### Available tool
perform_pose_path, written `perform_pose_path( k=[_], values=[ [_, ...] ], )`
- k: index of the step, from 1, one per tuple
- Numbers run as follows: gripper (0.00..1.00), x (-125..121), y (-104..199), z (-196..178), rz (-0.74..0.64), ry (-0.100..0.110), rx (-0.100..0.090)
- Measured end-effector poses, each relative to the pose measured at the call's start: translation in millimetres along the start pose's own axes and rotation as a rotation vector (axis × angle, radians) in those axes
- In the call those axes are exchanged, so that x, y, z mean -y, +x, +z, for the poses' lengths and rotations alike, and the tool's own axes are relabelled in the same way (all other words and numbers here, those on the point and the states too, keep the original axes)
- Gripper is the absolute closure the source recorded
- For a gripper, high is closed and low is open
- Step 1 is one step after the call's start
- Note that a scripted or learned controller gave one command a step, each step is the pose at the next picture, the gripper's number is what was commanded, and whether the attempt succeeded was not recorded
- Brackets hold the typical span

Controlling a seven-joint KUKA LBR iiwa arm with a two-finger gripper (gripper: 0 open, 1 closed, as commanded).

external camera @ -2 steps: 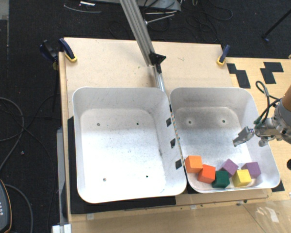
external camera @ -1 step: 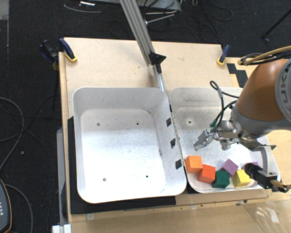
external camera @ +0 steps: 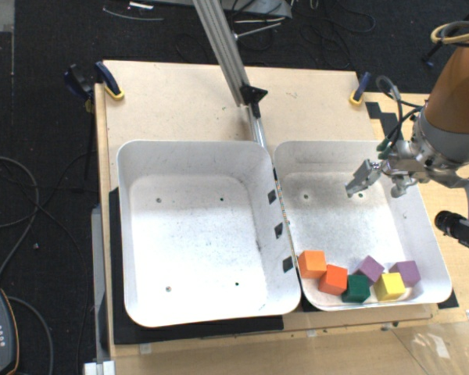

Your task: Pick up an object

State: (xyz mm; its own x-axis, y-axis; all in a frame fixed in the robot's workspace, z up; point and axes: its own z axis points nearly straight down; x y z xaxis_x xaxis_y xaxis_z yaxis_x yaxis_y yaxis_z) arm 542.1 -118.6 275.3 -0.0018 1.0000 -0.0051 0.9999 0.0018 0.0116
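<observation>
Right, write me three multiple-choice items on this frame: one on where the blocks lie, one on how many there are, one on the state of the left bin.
1. Where do the blocks lie?
A. Far corner of the left bin
B. Near edge of the right bin
C. On the bench outside the bins

2. How many blocks are there?
A. Three
B. Six
C. Nine

3. What does the left bin hold?
A. No blocks
B. One green block
C. The gripper

Answers:
1 B: the blocks cluster along the near edge of the right bin, from the orange block to the purple block.
2 B: two orange, two purple, one green block, one yellow block.
3 A: the left bin shows bare white floor; the gripper hovers over the right bin.
</observation>
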Motion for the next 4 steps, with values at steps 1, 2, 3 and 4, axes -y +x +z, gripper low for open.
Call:
perform_pose_path(
  k=[1, 2, 3, 4],
  values=[
    [0.00, 42, -25, 182, 0.005, 0.012, -0.005],
    [0.00, 46, 15, 142, 0.001, 0.003, 0.004],
    [0.00, 51, -29, -9, 0.001, 0.002, -0.001],
    [0.00, 55, -63, 161, 0.005, 0.019, -0.006]
  ],
)
